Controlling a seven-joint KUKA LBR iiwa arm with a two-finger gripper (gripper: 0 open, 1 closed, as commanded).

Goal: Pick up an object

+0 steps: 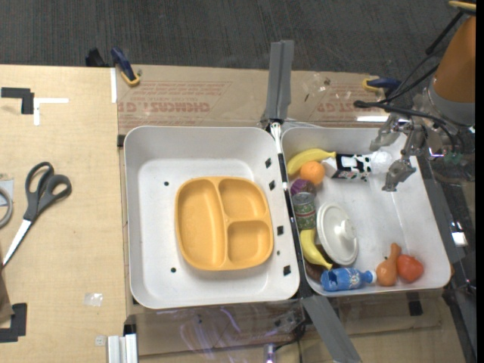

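Presently hovering at the upper right of the frame: gripper [396,157], over the top corner of the right bin [435,225], with nothing visibly in its grasp. Open or closed, cannot tell from this slant.

Closest candidate, by judgement: the black-and-white toy [352,165], just to the gripper's left near the bin's upper wall. Best approached straight down and centred on its body, keeping off the wall behind it. Worth slowing before contact, since a glancing touch would likely push it toward the fruit.

Crowding it on the left: a yellow banana [310,159] and a small orange [312,172], both near enough to be nudged. Easier alternatives toward the lower right of the bin, a red tomato [410,268] touching an orange pear-shaped fruit [387,271], with bare floor above them.

Further out, down the bin's left side: a green-labelled can [304,209], a white lid [337,233], a second banana [312,249] and a blue bottle [345,279] lying along the bottom wall — tightly packed, poor targets.

Left bin [144,203]: a yellow divided plate [224,223], well apart from the gripper. Far left on the bench: scissors [38,195], out of play.
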